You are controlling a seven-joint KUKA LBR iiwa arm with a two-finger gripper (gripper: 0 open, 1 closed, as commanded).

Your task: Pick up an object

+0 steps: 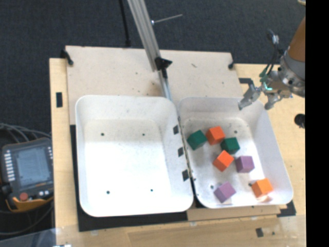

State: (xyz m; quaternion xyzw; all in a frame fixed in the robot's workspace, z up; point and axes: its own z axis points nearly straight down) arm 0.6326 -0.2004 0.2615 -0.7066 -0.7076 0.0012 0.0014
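While the arm reached in from the right: its gripper (259, 100) hung over the far right rim of the right bin.

Bench (59, 138): it was a pale wooden top that carried two shallow white bins side by side, with a lighter board under their far edges.

Left bin (82, 138): it lay beside the right one, its white floor speckled with a few dark dots.

Right bin (275, 153): it held seven small blocks, all loose on its floor.

Arm (295, 50): an orange band showed above the grey wrist at the right edge.

Metal pole (144, 24): it slanted from the top of the view down to the gap between the bins.

Handheld screen unit (28, 169): it sat off the bench at the left, cables beside it.

Gripper: both fingers pointed down and stood apart, with nothing between them; it was above the blocks, touching none.

Green blocks: one (197, 139) sat nearest the left wall, the darker one (231, 145) near the middle.

Orange blocks: one (216, 135) lay between the two green ones, one (223, 160) in the middle, one (262, 187) at the near right corner.

Purple blocks: one (244, 163) was just right of the middle orange block, one (224, 191) by the near rim.
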